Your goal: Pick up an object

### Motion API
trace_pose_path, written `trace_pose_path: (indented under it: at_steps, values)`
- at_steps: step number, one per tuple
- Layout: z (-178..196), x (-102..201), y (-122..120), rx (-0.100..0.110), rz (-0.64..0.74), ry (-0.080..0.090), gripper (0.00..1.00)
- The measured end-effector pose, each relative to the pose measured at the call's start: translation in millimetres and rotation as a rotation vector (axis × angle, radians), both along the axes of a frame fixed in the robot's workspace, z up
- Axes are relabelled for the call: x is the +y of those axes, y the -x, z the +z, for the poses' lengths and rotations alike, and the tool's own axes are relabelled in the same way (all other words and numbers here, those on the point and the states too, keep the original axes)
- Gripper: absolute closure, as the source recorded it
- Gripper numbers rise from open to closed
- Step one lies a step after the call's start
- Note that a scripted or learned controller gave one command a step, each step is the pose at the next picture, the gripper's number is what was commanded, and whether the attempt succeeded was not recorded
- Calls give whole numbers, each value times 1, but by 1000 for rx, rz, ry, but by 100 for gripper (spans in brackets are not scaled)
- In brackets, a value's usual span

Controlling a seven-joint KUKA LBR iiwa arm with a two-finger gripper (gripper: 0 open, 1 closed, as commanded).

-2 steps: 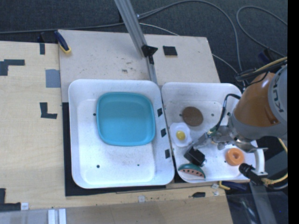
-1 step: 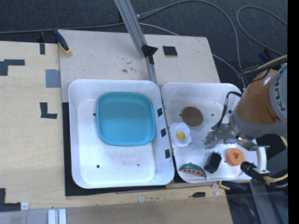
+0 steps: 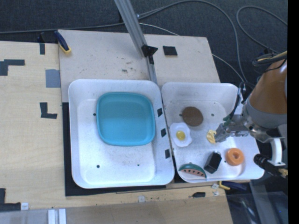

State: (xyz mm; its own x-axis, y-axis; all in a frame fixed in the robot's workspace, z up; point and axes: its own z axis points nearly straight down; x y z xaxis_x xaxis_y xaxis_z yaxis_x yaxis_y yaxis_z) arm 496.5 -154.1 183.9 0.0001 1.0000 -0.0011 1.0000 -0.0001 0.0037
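Two shallow white bins sit side by side on the bench. The left bin (image 3: 84, 171) holds a blue square plate (image 3: 125, 119), lying flat toward its upper middle. The right bin (image 3: 201, 90) carries the small things: a brown round cookie (image 3: 192, 116) near its centre, a fried egg (image 3: 181, 135) just below and left of it, a watermelon slice (image 3: 192, 171) at the lower left corner, a black block (image 3: 213, 162) just right of the slice, an orange doughnut (image 3: 234, 156) toward the lower right, and a small yellow piece (image 3: 211, 136) between the cookie and the doughnut. The arm reaches in from the right, its grey and orange body over the bin's right edge. The gripper (image 3: 223, 132) hangs low over the right bin, right beside the yellow piece and seemingly touching it. Whether its jaws are apart or together I cannot tell, for the fingers blur into the dark metal.
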Motion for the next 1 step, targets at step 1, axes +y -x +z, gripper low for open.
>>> trace_pose_path:
  at_steps: [1]
  values:
    - [62, 1, -1, 0, 1, 0, 100]
